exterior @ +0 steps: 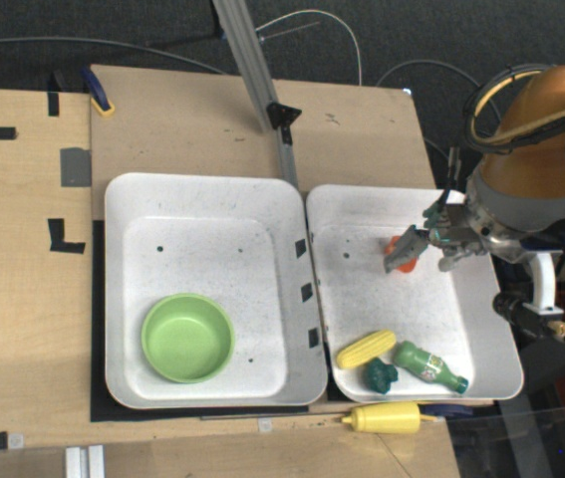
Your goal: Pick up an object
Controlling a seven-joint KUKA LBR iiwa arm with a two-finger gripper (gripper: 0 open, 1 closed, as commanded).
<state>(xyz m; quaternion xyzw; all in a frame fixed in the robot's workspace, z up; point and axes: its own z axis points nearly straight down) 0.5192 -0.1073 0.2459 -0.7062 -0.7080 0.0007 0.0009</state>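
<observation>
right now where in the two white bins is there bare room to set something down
Left white bin: bare floor behind and right of the round green bowl. Right white bin: bare middle strip between the gripper over an orange object and the crowded near edge: yellow toy corn, green bottle.

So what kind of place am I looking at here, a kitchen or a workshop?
Most likely a robot test bench in a lab, not a kitchen. A robot arm reaches over two white bins on a wooden bench, the food is toy-like, such as a yellow corn cob, and loose cables trail behind.
</observation>
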